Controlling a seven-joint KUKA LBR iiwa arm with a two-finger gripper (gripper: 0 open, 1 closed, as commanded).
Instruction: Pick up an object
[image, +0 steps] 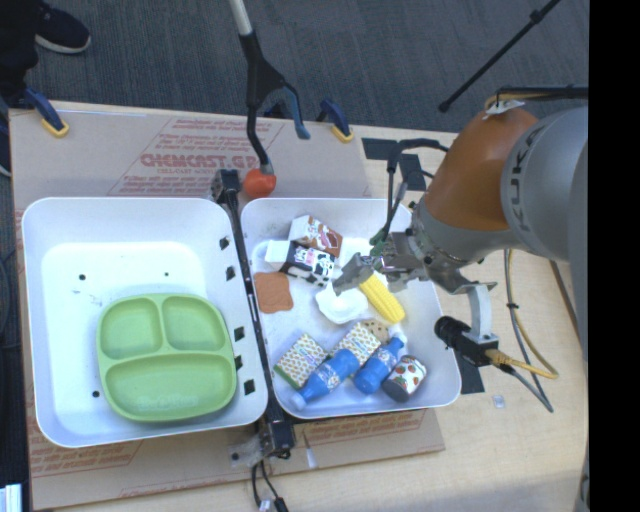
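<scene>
Hovering: gripper (352, 274) low in right bin (440, 380) | beside yellow corn (384, 299) | finger state: cannot tell | left bin (50, 300): green plate (165, 356)

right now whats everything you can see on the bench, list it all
bins: 2, white, side by side on the bench
divided plate: 1, green, left bin
corn cob: 1, yellow, right bin, middle
blue bottles: 2, blue, right bin, front
brown flat piece: 1, brown, right bin, left side
patterned packets: 2, checked, right bin, front
carton: 1, white with red, right bin, back
white piece: 1, white, beside the corn cob
round spotted item: 1, dark with red, right bin, front right corner
clamps: blue, along the bench's back edge
arm: 1, grey with orange band, from the right
end effector: 1, over the right bin beside the corn cob
</scene>
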